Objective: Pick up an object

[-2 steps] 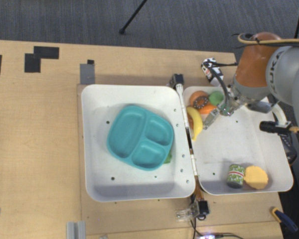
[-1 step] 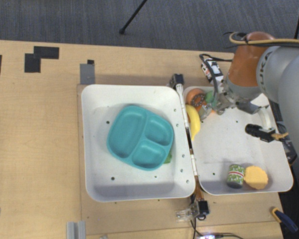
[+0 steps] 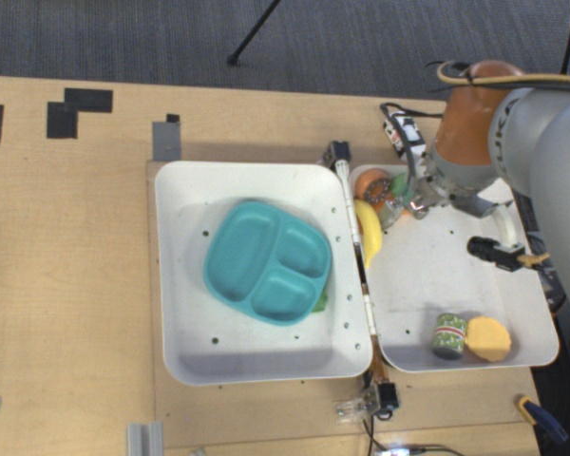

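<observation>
pincer (image 3: 406, 198): low in right bin's (image 3: 427, 283) far-left corner, grip state cannot tell | banana (image 3: 368, 234): just beside | teal tray (image 3: 268, 260): left bin (image 3: 180, 283)

Looks like a robotics lab bench, not anybody's kitchen.

The giveaways: a plain plywood-style bench (image 3: 66, 283) with black tape marks (image 3: 76, 110) stuck on at upper left, two shallow white bins (image 3: 176, 255) clamped side by side mid-frame, and a big grey industrial arm (image 3: 541, 150) with an orange band (image 3: 470, 112) coming in from the right, loose cables (image 3: 399, 122) hanging off it. Grey office-type carpet (image 3: 123, 17) runs across the top, with a thin black stand leg (image 3: 266, 17) crossing it. The stuff in the bins is toy-like, such as a teal divided plate (image 3: 266, 259) and a plastic-looking banana (image 3: 368, 234).
</observation>
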You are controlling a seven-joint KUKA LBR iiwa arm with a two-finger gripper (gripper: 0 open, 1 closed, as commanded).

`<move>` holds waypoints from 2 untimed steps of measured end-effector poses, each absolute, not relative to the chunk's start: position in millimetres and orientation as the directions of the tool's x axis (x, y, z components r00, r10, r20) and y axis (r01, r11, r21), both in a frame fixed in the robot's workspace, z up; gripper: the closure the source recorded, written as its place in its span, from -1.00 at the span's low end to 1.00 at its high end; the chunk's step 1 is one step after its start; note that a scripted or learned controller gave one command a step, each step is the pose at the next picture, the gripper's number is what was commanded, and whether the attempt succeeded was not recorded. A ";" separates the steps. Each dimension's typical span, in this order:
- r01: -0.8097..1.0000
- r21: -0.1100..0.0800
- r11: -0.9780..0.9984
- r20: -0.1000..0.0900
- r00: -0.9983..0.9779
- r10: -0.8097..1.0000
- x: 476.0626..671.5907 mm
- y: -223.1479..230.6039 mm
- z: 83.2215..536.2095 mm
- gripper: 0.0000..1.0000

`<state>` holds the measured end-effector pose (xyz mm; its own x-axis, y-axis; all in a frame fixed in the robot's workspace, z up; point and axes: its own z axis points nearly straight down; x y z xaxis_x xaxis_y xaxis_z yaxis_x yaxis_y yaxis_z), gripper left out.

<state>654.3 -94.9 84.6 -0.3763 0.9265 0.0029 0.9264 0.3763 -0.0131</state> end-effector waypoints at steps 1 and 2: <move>0.926 -0.013 0.376 0.003 -0.376 0.927 654.3 -94.9 84.6 -1.00; 0.926 -0.013 0.376 0.003 -0.376 0.927 654.3 -94.9 84.6 -1.00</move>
<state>654.3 -94.9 84.6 -0.3763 0.9265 0.0029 0.9264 0.3763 -0.0131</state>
